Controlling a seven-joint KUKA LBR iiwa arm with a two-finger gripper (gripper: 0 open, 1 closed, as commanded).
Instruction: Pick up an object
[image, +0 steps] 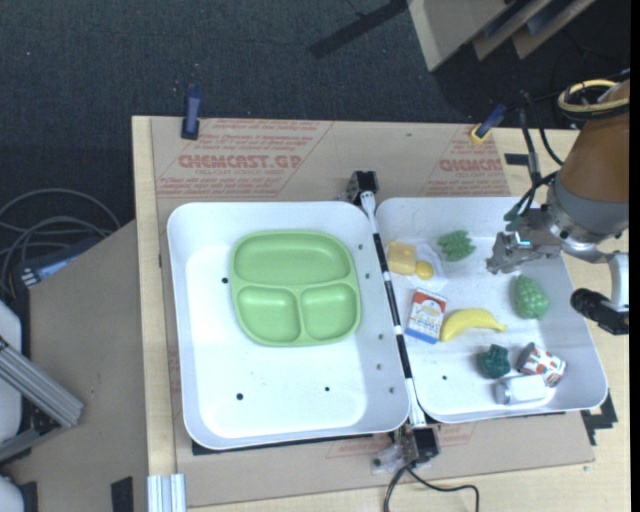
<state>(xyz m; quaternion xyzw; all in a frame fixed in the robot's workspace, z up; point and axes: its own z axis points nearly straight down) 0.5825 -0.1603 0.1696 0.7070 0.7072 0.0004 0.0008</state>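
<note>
Tool (503, 252), grip state unclear, hangs between broccoli (455, 245) and green fruit (531, 297).

The arm (600, 170) has a broad orange band above a rounded grey wrist, with black cables along it, ending in a small metallic grey gripper (503, 252) of blocky parts.

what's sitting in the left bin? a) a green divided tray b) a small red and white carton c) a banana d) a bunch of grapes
a: the green divided tray lies in the left bin, while the banana and the small carton lie in the right bin.
</note>
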